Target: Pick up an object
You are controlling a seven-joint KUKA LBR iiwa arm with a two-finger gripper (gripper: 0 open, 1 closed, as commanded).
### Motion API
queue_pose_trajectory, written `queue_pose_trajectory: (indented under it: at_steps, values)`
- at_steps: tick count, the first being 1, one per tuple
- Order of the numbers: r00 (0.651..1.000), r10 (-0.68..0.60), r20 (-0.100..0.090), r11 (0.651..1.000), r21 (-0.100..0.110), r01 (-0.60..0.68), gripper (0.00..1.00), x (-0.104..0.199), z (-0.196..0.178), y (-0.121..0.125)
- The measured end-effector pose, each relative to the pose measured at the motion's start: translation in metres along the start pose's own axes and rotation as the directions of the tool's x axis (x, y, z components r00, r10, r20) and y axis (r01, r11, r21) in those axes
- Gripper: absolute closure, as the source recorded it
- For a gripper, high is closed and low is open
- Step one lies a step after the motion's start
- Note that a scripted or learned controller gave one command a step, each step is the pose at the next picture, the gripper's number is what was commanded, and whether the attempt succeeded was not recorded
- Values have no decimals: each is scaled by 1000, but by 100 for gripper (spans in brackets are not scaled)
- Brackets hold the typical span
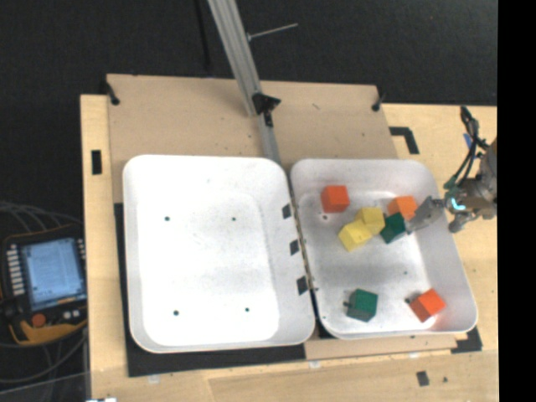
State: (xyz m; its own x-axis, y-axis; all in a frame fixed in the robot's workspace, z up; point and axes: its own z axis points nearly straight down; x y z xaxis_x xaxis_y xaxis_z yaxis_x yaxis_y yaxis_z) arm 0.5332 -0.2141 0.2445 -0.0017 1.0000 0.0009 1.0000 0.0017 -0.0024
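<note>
The right bin holds several small blocks. An orange block lies near its back left. Two yellow blocks touch each other in the middle, with a dark green block and an orange block just to their right. Another green block and another orange block lie near the front. My gripper reaches in from the right edge, low over the bin. Its tip is right beside the green and orange pair, and I see nothing held in it.
The left bin sits alongside, joined to the right bin by a dividing rim with clips. A slanted metal pole rises behind the bins. A handheld controller rests off the bench at the left.
</note>
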Motion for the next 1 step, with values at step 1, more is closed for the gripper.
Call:
queue_pose_trajectory:
  at_steps: [1]
  values:
    - [1000,-1,1,1000,-5,1,0,0,-2,1]
